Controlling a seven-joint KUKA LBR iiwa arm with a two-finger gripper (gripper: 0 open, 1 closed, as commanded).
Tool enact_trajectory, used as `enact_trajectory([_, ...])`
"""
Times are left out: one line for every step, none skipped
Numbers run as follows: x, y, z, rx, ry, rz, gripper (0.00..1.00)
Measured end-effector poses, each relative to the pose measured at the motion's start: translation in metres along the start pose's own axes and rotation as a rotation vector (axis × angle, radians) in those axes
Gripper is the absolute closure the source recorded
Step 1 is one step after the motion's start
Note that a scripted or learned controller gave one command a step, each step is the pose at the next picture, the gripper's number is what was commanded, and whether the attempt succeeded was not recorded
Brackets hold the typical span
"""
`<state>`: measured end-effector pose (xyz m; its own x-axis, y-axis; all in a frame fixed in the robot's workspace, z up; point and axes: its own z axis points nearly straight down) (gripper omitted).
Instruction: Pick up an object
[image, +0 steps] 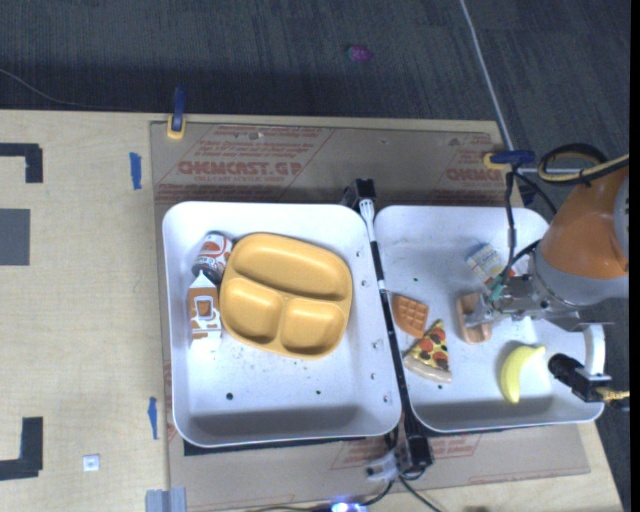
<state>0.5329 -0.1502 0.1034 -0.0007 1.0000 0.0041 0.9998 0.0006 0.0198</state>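
Note:
The right bin (455, 216) holds a square waffle (409, 312), a pizza slice (430, 352), a brown bun-like toy (470, 318), a yellow banana (518, 371) and a small clear plastic piece (482, 260). My gripper (499, 298) reaches in from the right and sits low at the right side of the bun-like toy, touching or nearly touching it. The wrist hardware hides its tip. The grey arm with its orange band (592, 240) hangs over the bin's right rim.
In the left bin (270, 425) lie a large yellow divided plate (285, 293), a small can (210, 255) and a little orange and white carton (203, 310). A black cable (512, 215) drops over the right bin's back. A black ridge (378, 290) separates the bins.

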Motion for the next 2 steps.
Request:
enact_trajectory([0.092,-0.046,-0.082,0.019,-0.003,-0.001,1.0])
enact_trajectory([0.144,-0.035,-0.081,0.019,-0.004,0.0,1.0])
